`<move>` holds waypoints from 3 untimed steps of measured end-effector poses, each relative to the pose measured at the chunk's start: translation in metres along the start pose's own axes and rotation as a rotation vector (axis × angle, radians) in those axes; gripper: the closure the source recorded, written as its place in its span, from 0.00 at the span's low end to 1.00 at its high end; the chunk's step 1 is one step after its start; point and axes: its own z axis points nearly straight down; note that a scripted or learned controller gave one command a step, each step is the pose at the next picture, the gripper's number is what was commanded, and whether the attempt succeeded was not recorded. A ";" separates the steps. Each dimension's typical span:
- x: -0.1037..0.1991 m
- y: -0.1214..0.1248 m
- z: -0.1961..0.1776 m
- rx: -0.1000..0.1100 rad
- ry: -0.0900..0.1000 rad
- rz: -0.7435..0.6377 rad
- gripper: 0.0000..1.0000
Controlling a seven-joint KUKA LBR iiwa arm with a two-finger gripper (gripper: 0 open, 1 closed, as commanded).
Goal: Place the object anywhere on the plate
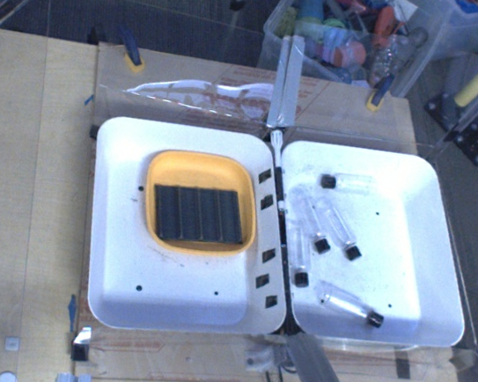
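From the camera view, five clear vials with black caps [334,222] lay scattered in the right bin [403,281]. The yellow plate [202,167] sat in the left bin [110,282], carrying a dark ribbed block [197,213]. Both bins rested on the worktop [7,195].

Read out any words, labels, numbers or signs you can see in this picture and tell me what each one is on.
No readable text anywhere.
Clear tubes with black caps in the right bin: no label that can be made out.
Yellow plate and the dark ribbed block on it: plain.
Box of toys behind the bench: too blurred to read.
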 end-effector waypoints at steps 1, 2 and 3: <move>0.019 0.027 -0.010 -0.001 0.000 -0.305 1.00; 0.019 0.027 -0.010 -0.001 0.000 -0.304 0.00; 0.018 0.026 -0.022 0.006 -0.006 -0.299 1.00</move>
